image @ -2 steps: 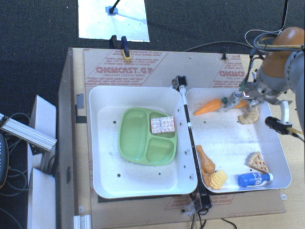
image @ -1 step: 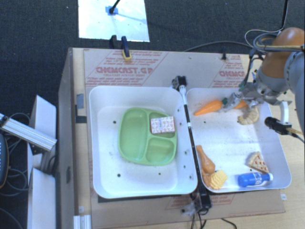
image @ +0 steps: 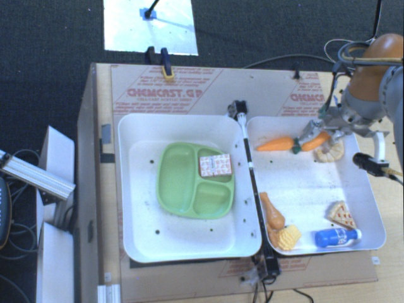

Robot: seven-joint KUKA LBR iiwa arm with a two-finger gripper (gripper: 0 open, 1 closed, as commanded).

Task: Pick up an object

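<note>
Arm over the right bin's far edge

The jaws (image: 314, 133) sit at the right-hand carrot (image: 314, 142); whether they pinch it, I cannot tell. Another carrot (image: 276, 144) lies just beside it.

Toy carrot (image: 276, 144) at the far edge of the right bin (image: 366, 197).
The carrot is orange, slim and tapered, lying flat with its pointed tip toward the left, near the divider between the bins; its thick right end sits just beside the gripper (image: 315, 134).
</note>
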